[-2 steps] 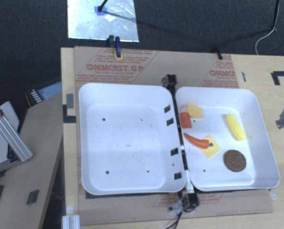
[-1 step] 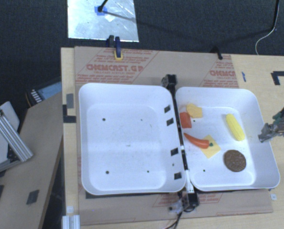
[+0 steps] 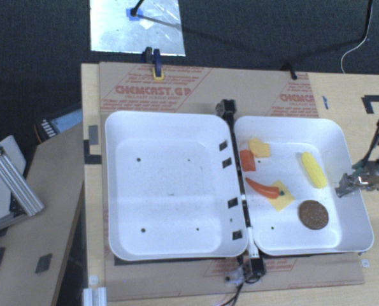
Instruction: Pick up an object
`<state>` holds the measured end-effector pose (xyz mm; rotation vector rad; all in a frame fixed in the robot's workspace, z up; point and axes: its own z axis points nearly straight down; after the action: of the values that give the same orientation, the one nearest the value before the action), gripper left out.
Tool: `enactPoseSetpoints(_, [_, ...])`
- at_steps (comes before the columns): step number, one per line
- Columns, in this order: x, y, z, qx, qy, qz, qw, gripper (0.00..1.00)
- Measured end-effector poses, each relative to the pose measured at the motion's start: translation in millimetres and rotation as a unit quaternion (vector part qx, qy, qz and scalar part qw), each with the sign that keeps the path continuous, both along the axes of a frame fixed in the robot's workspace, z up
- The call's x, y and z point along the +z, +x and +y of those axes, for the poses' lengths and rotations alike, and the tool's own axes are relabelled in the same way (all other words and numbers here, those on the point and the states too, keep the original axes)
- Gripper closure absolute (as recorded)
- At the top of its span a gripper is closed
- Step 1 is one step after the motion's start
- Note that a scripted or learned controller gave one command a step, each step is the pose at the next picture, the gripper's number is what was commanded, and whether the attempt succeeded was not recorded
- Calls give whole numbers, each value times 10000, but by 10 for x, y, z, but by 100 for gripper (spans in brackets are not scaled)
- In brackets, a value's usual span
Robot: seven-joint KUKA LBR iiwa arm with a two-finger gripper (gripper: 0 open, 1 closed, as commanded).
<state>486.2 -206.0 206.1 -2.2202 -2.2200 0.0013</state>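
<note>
The right bin (image 3: pixel 342 171) holds several small items. A yellow corn cob (image 3: pixel 313 169) lies toward its right side. A brown round patty (image 3: pixel 313 214) rests near the front. A red chili pepper (image 3: pixel 262 187) lies across a yellow cheese slice (image 3: pixel 282 198). A yellow wedge (image 3: pixel 260 148) and an orange-red piece (image 3: pixel 247 160) sit by the left wall. My gripper (image 3: pixel 346 186) hangs at the right bin's right rim, to the right of the corn and the patty, and touches none of the items.
The left bin (image 3: pixel 119 132) stands next to the right one, joined by a black clip strip (image 3: pixel 237 183). A metal plate (image 3: pixel 137 16) lies beyond the bench. Cables run at the top right.
</note>
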Motion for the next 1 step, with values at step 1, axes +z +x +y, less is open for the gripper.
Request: enactPoseSetpoints(1, [282,14,-9,19,-14,-34,10000,100])
